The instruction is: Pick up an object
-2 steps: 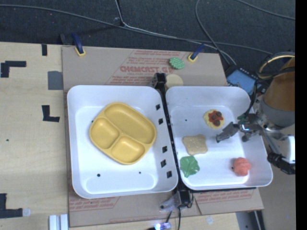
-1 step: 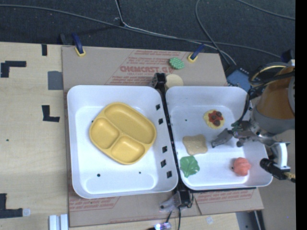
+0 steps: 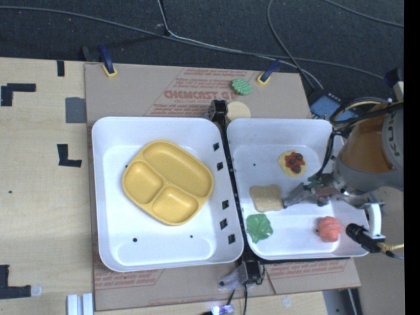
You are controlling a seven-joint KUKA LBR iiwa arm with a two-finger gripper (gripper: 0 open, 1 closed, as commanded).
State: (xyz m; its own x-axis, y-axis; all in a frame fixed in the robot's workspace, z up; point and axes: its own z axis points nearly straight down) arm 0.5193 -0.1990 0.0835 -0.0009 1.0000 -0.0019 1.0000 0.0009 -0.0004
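The left bin (image 3: 105,176) holds a yellow divided plate (image 3: 168,182). The right bin (image 3: 275,128) holds a pizza piece (image 3: 293,163), green leaf (image 3: 258,228), pink lump (image 3: 329,229) and tan bread slice (image 3: 266,198). The end effector (image 3: 289,198) touches the slice's right edge; finger state cannot be determined.

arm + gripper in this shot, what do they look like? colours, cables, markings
The arm is a bulky rounded grey body with a broad orange band above the wrist. The gripper is dark grey to black, narrow and tapering. A black cable loops beside the arm. A white bracket sits below it. No markings are legible.
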